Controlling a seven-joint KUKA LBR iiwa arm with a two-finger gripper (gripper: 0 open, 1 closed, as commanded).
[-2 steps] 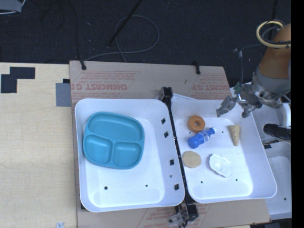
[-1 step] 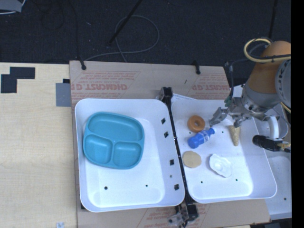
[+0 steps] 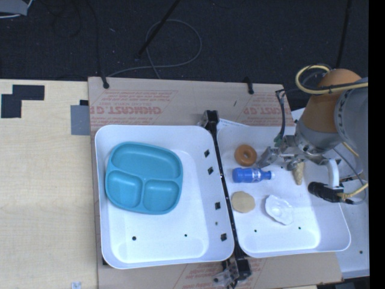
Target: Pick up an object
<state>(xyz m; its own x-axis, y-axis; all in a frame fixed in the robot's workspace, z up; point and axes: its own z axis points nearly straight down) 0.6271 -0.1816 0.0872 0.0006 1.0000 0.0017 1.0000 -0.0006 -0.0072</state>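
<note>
Gripper (image 3: 278, 153) hangs low over right bin (image 3: 337, 236), fingers spread wide, nothing between them. Nearest pick: blue bottle (image 3: 251, 174), lying on side just below-left of fingers. Likely light, stiff, slick, prone to roll; best taken across mid-body. Donut (image 3: 245, 155), cookie (image 3: 243, 201), white wad (image 3: 279, 209) near; divider wall close left; open floor toward front.

The brown cardboard sheet (image 3: 180, 104) under the two bins bears red printed lettering, upside down to the camera and too blurred to read for certain. More faint red print shows at its bottom edge, unreadable.
</note>
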